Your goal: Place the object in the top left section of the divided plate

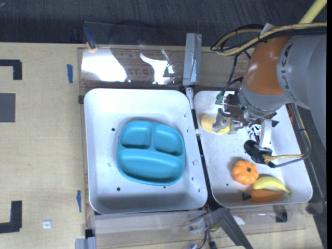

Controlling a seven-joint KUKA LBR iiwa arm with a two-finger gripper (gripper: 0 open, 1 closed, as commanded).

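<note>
A blue divided plate (151,152) lies in the middle of the left bin (98,113), with two small sections at its far side and one long section at the near side. All of its sections are bare. My gripper (224,123) is low over the far left part of the right bin (295,191). It sits right at a pale yellow object (208,123), which pokes out on its left side. The gripper body hides the rest of that object.
In the near part of the right bin sit a small orange pumpkin (244,172), a yellow banana (271,183) and an orange piece (262,195) under the banana. A raised rim (196,139) divides the two bins.
</note>
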